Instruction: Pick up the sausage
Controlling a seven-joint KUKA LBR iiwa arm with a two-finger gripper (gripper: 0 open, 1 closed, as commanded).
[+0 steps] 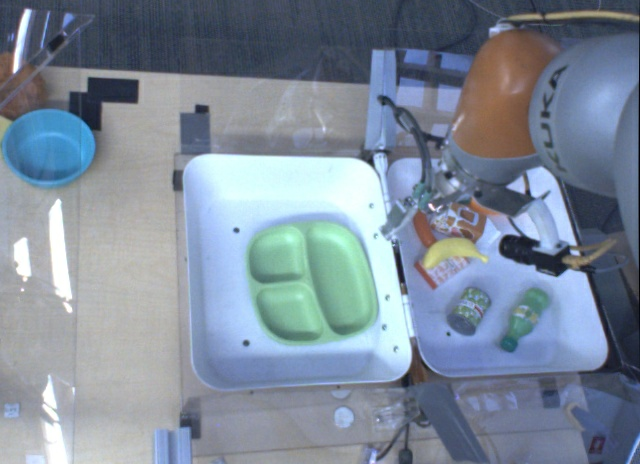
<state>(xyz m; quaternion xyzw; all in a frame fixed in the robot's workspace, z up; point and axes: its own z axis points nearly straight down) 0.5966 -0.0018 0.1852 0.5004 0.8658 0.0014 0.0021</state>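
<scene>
Camera view: one worktop (120,302) carrying two white bins.
Arm (590,112): one, reaching in from the right over the right bin.
Left bin (210,352): one green divided plate (310,282).
Right bin (585,347): one each of the sausage, banana, packet, can and bottle.
Blue bowl (48,147): one, far left, well apart.
Gripper (425,197): low at the right bin's left wall; apart or together, I cannot tell.
Sausage (462,218): likely the reddish-brown piece just right of the gripper, half under the wrist, and its long axis seems to run roughly left-right.
Banana (455,251): just below the sausage, lying on the packet (448,270).
Bottle (524,318), can (468,310): side by side, nearer the front wall.
</scene>
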